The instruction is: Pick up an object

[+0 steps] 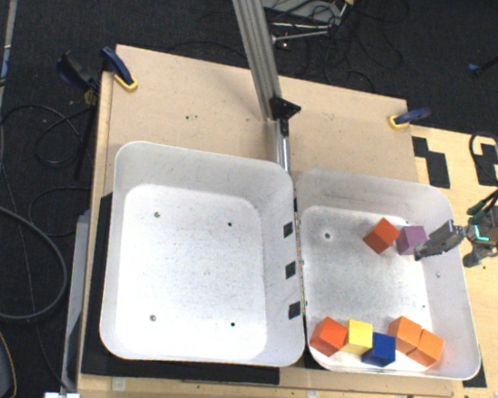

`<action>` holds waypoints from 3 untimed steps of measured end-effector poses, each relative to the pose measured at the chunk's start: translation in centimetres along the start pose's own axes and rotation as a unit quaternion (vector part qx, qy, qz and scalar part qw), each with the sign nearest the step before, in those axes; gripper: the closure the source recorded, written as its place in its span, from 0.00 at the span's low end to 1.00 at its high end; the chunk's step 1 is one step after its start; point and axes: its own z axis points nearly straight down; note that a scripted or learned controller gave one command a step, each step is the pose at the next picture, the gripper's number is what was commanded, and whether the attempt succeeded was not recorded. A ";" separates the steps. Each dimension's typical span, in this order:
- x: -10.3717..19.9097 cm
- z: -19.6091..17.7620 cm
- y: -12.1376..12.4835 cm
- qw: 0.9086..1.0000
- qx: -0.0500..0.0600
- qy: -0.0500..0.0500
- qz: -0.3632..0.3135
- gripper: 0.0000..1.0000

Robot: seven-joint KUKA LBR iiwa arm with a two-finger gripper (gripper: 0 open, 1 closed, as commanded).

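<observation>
Camera view shows the two-finger gripper (455, 249) at the right bin's (456, 296) far right rim, fingers spread with nothing between them. One finger tip sits just beside the small purple block (412, 238), which touches an orange cube (381, 235).

Two white bins (206, 164), both speckled with fine dark flecks. Bench (351, 125) pale tan wood; floor around it black. Right bin (456, 296): orange block (380, 235) touching a purple block (412, 238). Along its near edge, a red-orange block (330, 335), yellow block (359, 335), blue block (381, 349), two more orange blocks (417, 340). Gripper (456, 247) dark grey, a teal spot behind it. Clamps (120, 70) at the bench's far corners blue with yellow tips. Grey metal pole (253, 38).
</observation>
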 end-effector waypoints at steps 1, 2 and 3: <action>0.0 -0.2 0.1 1.000 -0.002 -0.001 0.000 0.00; -0.1 4.8 1.0 1.000 0.001 0.000 0.001 0.00; -0.3 9.2 1.1 1.000 0.001 0.000 0.001 0.00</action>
